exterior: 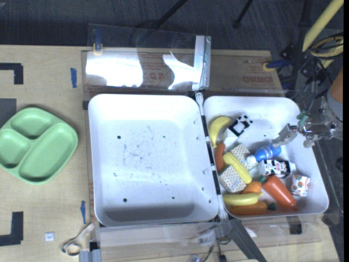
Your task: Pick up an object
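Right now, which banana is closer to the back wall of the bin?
The curved banana at the far end of the right bin. The other banana lies flat near the front edge, beside the carrot.

Two bins side by side on tabletop (pixel 43 70). Toys piled in right bin (pixel 262 107); left bin (pixel 147 146) beside it. Divided plate (pixel 36 144) further left. End effector (pixel 292 132) over right bin's right side.
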`<state>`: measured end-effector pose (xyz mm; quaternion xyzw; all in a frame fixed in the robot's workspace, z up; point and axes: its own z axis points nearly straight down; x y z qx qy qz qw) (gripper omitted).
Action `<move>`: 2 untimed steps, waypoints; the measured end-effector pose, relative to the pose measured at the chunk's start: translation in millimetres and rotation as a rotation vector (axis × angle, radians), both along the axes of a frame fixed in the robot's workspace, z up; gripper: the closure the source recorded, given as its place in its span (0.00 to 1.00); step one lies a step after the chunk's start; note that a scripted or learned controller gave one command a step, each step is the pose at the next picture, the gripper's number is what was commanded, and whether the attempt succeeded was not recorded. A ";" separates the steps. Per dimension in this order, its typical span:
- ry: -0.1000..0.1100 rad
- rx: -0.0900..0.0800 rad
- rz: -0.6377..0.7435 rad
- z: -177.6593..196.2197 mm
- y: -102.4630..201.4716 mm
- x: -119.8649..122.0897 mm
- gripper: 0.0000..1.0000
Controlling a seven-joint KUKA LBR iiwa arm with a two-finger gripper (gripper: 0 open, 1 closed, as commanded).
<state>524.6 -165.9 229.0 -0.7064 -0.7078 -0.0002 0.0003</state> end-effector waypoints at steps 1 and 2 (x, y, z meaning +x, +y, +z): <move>-0.002 -0.001 -0.152 -36.2 12.2 47.7 0.00; -0.015 0.002 -0.505 -136.9 53.5 42.6 0.00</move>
